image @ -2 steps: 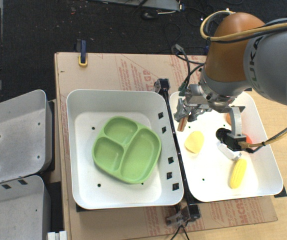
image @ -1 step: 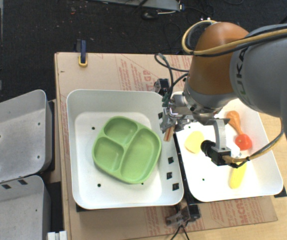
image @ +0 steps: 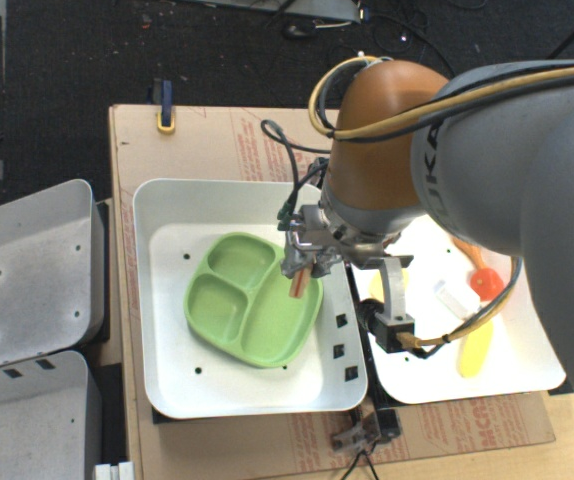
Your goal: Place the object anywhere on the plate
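Note:
A light green divided plate (image: 235,310) lies in the left white bin (image: 165,368). Over the plate's right edge hangs my gripper (image: 303,268), below the arm's orange band. It is shut on a small reddish-brown stick-shaped object (image: 298,286), which pokes down from between the fingers. The object's lower end is just above the plate's large right compartment. The wrist hides its upper end.
In the right bin (image: 527,373) lie an orange-red item (image: 486,284), a yellow elongated item (image: 473,352) and a small white piece (image: 454,299). The arm covers much of that bin. Grey trays (image: 27,268) sit at the left, off the bench.

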